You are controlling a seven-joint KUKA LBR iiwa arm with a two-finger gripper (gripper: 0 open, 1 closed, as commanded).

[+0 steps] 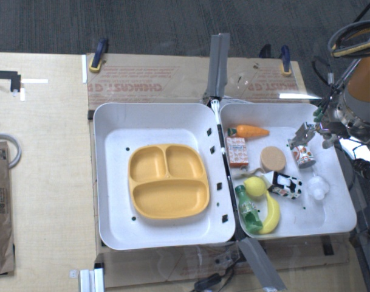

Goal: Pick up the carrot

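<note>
The tabletop (39,181) looks like pale matt wood. Both white bins (106,181) seem smooth plastic. The yellow plate (169,181) is matt plastic, and the carrot (250,131) at 12 o'clock looks smooth.

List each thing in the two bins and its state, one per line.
carrot: lying flat, untouched, right bin's far end
hand: over the right bin, away from the carrot
yellow plate: upright in the left bin
banana: lying flat
lemon: resting against the banana
green bottle: on its side

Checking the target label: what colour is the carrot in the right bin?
Orange, with a small green top at its left end. The carrot shows best in the camera view.
</note>
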